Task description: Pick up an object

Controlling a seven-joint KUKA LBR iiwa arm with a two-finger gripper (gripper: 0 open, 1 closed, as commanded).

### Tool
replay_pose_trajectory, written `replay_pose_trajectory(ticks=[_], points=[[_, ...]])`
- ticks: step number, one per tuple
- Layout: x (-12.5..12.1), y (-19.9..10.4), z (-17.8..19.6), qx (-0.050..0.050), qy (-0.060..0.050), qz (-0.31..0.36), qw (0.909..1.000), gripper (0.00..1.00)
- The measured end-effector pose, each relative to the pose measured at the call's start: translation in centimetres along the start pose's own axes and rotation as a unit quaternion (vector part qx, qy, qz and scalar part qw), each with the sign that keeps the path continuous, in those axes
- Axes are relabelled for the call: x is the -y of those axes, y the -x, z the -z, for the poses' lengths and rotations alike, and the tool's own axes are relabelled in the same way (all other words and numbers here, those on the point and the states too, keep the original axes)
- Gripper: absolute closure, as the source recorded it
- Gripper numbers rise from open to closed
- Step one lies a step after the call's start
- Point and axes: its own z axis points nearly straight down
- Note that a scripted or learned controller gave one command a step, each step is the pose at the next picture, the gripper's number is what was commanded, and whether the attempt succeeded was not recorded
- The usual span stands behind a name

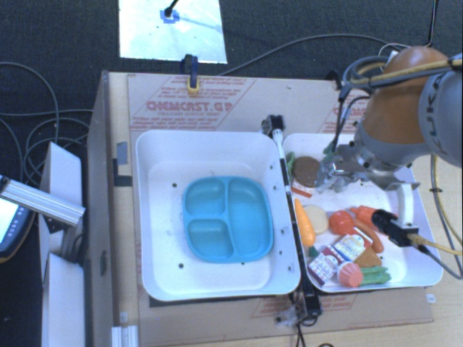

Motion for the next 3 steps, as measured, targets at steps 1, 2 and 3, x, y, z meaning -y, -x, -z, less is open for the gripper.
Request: replay_pose_trajectory(ticks=[1, 2, 3], points=[[1.2, -4.0, 2.1, 0.000, 0.000, 0.001, 1.0000, 1.00], [-0.3, 0.6, 0.2, 0.000, 0.000, 0.000, 1.0000, 1.00], [-0.5, 4.3, 0.4, 0.000, 0.000, 0.000, 1.0000, 1.00]])
